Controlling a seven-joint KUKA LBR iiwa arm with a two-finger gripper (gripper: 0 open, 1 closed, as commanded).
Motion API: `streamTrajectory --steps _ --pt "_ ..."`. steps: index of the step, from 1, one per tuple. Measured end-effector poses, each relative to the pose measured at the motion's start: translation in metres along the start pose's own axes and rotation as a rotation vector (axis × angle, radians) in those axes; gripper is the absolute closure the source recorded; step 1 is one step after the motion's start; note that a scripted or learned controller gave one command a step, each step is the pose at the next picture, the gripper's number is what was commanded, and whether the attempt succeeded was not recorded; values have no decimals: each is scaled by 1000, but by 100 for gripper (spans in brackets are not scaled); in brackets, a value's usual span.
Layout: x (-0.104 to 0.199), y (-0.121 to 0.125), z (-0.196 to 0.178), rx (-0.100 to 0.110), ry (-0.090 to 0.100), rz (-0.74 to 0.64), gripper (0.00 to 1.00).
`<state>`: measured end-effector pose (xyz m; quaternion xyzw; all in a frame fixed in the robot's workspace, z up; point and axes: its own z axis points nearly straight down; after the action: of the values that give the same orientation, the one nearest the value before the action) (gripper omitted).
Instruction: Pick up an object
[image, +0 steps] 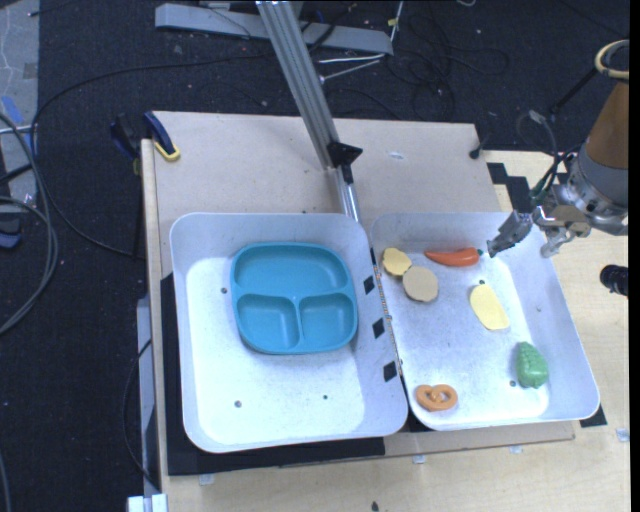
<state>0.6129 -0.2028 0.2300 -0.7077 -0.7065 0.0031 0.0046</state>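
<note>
Above the right bin (560, 330) the pincer (528, 232) stands with fingers apart, holding nothing, near the orange carrot (452, 257); no writing is readable.

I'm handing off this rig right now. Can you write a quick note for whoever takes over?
End effector: over the right bin's far rim, beside the orange carrot-like piece; nothing seen between its fingers.
Right bin also holds: two round tan pieces, a yellow piece, a green piece, a pretzel.
Left bin: blue divided tray.
Done: nothing picked yet.
Left: grasp and lift one object.
</note>
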Motion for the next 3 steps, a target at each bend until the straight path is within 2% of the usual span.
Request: streamTrajectory --steps 1,2,3 --pt "0 3 -7 -12 -3 -3 0" --pt "5 10 39 -8 -2 -5 0" --pt "14 6 88 -6 -1 -4 0"
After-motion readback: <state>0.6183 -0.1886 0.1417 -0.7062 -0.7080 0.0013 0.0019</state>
